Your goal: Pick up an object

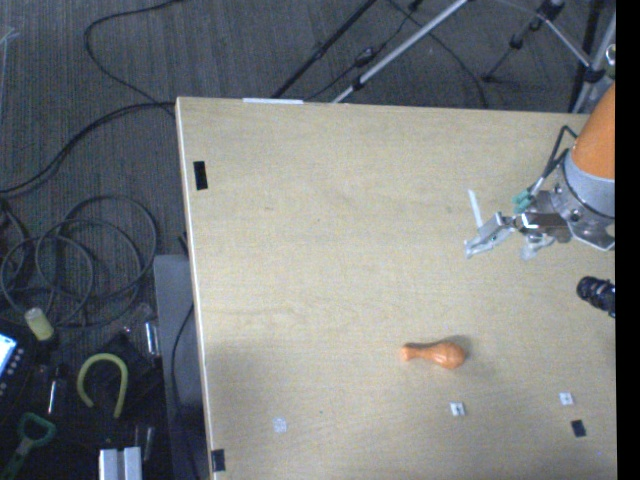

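Pale wood worktop [320,248], seen from above at a slant, over dark grey carpet [90,68]. By the right edge, roughly midway along it: grey arm [592,190] with orange band, reaching leftward over the board. At its tip, gripper [469,222] with both pale fingers [473,208] splayed apart, one slanting toward the far edge, the other toward the near edge. Released, grasping nothing, bare wood visible in the gap. Hovering over or touching the board: cannot tell.

Toward the near right corner, well apart from the gripper: orange object [436,354], pear-like in shape, lying on its side. Narrow neck toward the left edge, round end toward the right edge. Flat on the wood, nothing against it.

Between that object and the near edge: small white tag [457,408]. Closer to the right edge: another of the same kind, plus small black tag [578,428]. Hard against the left edge, toward the far corner: black rectangular mark [200,175].

On the carpet beyond the left edge: loops of black cable [80,258] and yellow-green U-shaped piece [100,378]. Beyond the far edge: metal stand legs [420,28], more cable.
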Controlling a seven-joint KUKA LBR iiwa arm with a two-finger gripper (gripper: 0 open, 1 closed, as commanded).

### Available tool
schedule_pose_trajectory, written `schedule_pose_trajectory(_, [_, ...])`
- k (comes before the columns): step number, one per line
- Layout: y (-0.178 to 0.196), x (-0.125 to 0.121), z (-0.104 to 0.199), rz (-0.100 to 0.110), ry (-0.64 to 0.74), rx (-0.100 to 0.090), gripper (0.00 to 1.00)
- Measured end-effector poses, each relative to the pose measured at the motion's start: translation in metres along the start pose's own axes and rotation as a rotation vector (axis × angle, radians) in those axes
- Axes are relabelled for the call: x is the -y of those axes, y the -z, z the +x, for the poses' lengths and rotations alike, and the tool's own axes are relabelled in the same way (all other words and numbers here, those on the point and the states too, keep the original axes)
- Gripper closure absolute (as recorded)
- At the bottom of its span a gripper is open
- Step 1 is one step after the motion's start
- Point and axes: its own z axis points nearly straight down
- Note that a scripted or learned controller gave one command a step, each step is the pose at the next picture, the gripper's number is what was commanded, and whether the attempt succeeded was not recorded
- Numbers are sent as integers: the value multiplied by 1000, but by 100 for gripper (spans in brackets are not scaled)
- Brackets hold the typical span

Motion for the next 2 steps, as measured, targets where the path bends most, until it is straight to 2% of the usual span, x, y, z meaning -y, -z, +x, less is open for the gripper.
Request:
schedule_pose_trajectory(1, [2, -54, -14, -1, 23, 0, 0])
schedule_pose_trajectory(2, [-87, -133, -38, 0, 90, 7, 0])
